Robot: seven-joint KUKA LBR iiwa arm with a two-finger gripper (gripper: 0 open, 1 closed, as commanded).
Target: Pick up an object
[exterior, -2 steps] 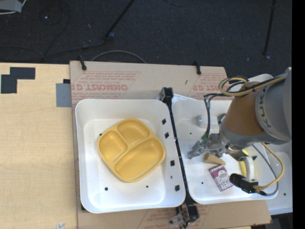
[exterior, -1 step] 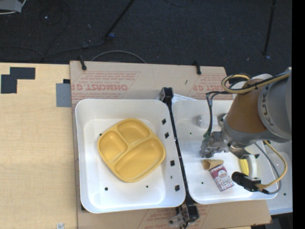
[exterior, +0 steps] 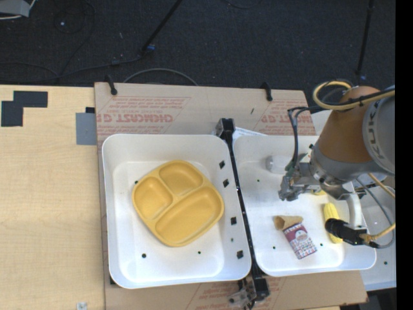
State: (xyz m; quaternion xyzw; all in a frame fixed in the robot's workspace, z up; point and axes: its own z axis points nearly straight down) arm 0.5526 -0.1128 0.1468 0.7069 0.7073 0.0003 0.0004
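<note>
Worktop (exterior: 51, 205) of pale wood carries two shallow white bins side by side on a sheet of cardboard (exterior: 193, 112). Your left bin (exterior: 122, 250) holds a yellow divided plate (exterior: 178, 202) with three compartments, lying flat near the bin's middle and tilted at an angle to the walls. Your right bin (exterior: 271, 254) holds the small things: a tan cone-shaped piece (exterior: 287, 222) lies near the bin's middle, and a little red and white packet (exterior: 301, 241) lies just below it, almost touching. A yellow object (exterior: 331, 212) like a corn cob sits further right, partly hidden by a black part of the arm's gear. A small pale grey item (exterior: 271, 164) rests near the bin's upper left area. The arm reaches in from the right, its orange band (exterior: 342, 131) above the wrist, and the gripper (exterior: 288, 191) hangs low over the right bin, above and just beside the tan piece. You cannot tell from this angle how it is set, and you can see nothing caught in it. Dark floor with cables (exterior: 168, 18) lies beyond.
</note>
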